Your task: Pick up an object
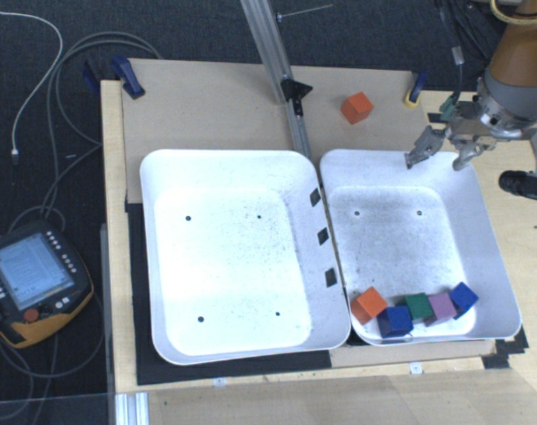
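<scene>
While my gripper (441, 155) hangs with its fingers apart and nothing between them over the far rim of the right bin (489, 237), the blocks lie well apart from me, in a row along that bin's near wall. The blue block (463, 297), at the row's right end, sits almost straight toward the near wall from me.

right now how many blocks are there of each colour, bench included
orange: 2, one in the right bin, one on the bench
blue: 2, both in the right bin
green: 1
purple: 1
total: 6
</scene>
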Tool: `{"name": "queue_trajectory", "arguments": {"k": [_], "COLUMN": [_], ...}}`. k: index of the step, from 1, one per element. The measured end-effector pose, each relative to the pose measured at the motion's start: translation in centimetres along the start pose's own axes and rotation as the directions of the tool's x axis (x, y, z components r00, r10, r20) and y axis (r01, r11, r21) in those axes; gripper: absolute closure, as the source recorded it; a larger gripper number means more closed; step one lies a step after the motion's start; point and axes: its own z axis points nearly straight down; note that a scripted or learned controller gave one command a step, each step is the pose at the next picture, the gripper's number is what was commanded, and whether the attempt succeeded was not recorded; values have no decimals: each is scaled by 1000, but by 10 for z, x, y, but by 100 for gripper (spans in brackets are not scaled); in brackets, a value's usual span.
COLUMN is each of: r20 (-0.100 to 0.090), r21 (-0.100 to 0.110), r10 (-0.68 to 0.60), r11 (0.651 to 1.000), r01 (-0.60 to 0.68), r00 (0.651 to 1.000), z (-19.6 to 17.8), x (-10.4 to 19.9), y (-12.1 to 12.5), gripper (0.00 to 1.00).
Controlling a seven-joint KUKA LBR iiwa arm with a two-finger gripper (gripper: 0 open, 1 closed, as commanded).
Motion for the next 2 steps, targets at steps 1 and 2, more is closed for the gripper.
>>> {"name": "queue_trajectory", "arguments": {"k": [1, 2], "r20": [-1, -4], "r21": [2, 3], "r10": [0, -3], "r11": [1000, 1000], "r01": [0, 3], "r00": [1000, 1000], "z": [48, 23], "x": [-1, 97], "y": [13, -111], "gripper": [0, 0]}}
